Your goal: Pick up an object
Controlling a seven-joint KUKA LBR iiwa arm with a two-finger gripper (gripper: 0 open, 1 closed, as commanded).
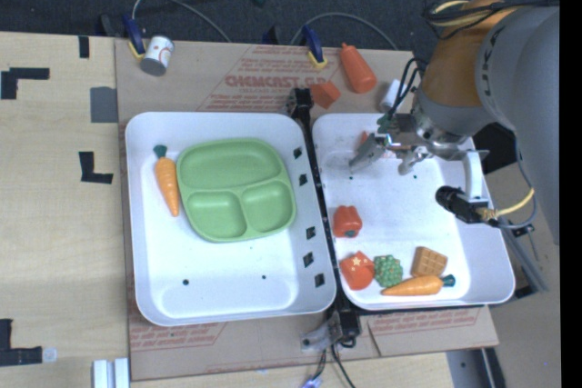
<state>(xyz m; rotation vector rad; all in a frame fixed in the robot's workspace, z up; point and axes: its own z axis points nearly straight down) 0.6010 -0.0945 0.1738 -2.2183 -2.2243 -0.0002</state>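
Hovering low over the far half of the right bin (pixel 496 282), gripper (pixel 389 154) spread open, fingers splayed, nothing between them. Nearest pick: red pepper (pixel 346 220), just toward the near side of the gripper, apart from it. Further toward the bin's near edge, clustered: strawberry (pixel 356 270), broccoli (pixel 388 269), waffle (pixel 428 262), carrot (pixel 414 286). Left of the right bin, touching it: left bin (pixel 150 282) with green tray (pixel 236 189) and a second carrot (pixel 166 182). All on a cardboard-covered bench (pixel 259 77).
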